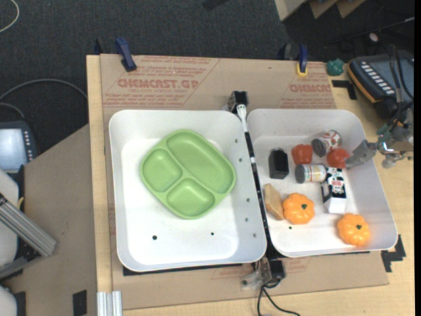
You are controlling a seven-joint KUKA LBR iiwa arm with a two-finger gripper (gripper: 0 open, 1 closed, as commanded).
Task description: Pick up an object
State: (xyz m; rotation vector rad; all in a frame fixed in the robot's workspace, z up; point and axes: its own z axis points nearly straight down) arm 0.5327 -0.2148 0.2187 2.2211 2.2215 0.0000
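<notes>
Claw (362, 154) hangs over the right rim of the right bin (388, 210), at the end of the arm that comes in from the right. Whether it is wide or narrow I cannot tell, as its tip is a grey blur from this angle, and nothing can be seen held in it.

Just left of the claw lies a red ball (337, 157), the nearest thing to it. Slightly up and left of the claw sits a small red-and-white can (327, 141). Farther left is a red block (302, 153), and past that a black block (279, 163). Below and left of the claw a little bottle (310, 173) lies on its side, with a white-and-black box (335, 189) just beside it, closer to the claw. Lower still, a pumpkin (298, 209) rests beside a tan wedge (273, 201), both well to the claw's lower left. A second pumpkin (354, 230) sits almost straight below the claw, near the bin's front edge.

Well apart from the claw, far to its left, the left bin (120, 176) holds a green divided plate (188, 174). Both bins rest on a table (164, 81) covered in brown board.
</notes>
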